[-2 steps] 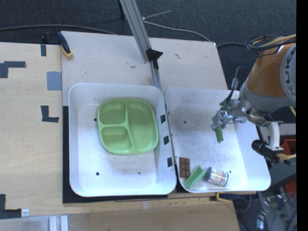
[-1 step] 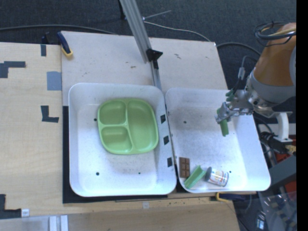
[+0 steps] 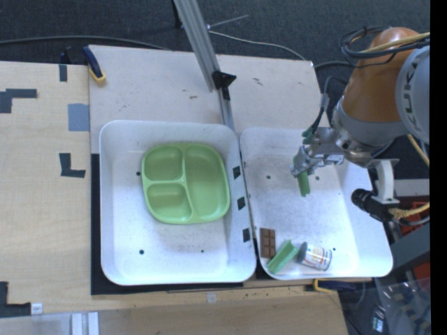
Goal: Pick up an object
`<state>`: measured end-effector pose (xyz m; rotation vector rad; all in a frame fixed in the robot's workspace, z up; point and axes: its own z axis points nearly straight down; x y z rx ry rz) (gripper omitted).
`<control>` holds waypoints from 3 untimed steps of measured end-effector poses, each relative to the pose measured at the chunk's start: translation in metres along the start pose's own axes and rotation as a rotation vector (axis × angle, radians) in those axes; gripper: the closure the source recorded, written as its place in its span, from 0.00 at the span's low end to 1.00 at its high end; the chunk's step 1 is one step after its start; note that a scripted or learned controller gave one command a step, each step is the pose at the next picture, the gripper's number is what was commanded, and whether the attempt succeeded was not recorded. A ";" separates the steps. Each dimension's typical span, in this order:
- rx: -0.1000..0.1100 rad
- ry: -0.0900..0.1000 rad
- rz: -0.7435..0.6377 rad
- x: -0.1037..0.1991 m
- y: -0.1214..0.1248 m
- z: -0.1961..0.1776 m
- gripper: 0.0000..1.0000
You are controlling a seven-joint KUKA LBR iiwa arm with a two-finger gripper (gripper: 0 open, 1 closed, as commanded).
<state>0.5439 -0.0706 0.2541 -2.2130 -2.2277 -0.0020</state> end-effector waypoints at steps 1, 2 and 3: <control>0.001 0.000 0.000 0.046 0.000 -0.001 1.00; 0.001 0.000 -0.001 0.100 -0.002 -0.004 1.00; 0.004 -0.002 0.000 0.152 0.001 0.017 1.00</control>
